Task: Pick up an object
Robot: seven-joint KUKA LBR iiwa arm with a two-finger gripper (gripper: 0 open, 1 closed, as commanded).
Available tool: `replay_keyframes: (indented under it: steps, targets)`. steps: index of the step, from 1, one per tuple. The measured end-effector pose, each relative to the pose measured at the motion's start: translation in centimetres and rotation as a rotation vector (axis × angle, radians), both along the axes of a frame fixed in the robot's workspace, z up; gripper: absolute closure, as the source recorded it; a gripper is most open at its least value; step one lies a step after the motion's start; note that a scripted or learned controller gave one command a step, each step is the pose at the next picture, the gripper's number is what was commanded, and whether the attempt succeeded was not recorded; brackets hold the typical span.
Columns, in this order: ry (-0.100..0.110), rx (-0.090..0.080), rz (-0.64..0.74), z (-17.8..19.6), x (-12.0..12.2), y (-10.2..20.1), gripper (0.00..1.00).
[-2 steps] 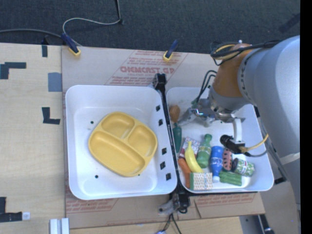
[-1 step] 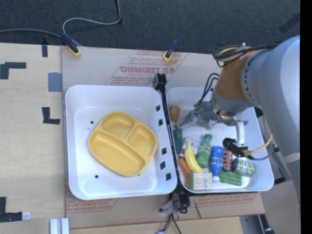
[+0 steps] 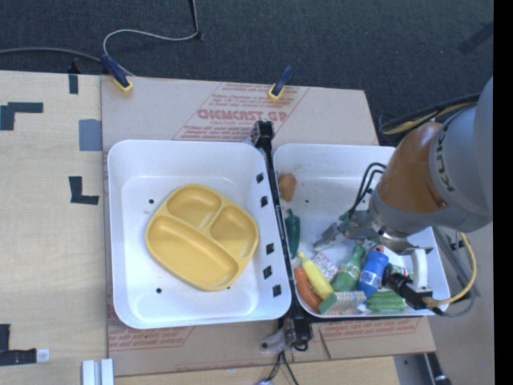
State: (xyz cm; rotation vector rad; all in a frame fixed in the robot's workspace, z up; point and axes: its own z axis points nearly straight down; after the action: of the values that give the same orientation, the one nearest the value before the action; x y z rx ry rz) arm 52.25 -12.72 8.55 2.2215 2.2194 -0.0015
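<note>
A dark grey carpet (image 3: 337,22) covers the floor beyond the bench, with a thin cable (image 3: 152,34) looping across it. The bench top is pale wood (image 3: 40,239) marked with dark tape pieces — over it lies a cardboard sheet (image 3: 232,115) printed in red, held by what look like 2 yellow-and-blue clamps (image 3: 117,72).

Glossy white plastic bins (image 3: 128,215) sit on matt printed cardboard (image 3: 232,111); the yellow divided plate (image 3: 202,236) looks smooth plastic, my arm (image 3: 473,159) satin grey.
</note>
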Motion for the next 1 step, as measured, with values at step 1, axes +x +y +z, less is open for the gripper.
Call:
replay_keyframes:
  steps: [1]
  targets:
    - [-0.003, 0.0, 0.001, 0.98, 0.1, -0.01, 1.0]
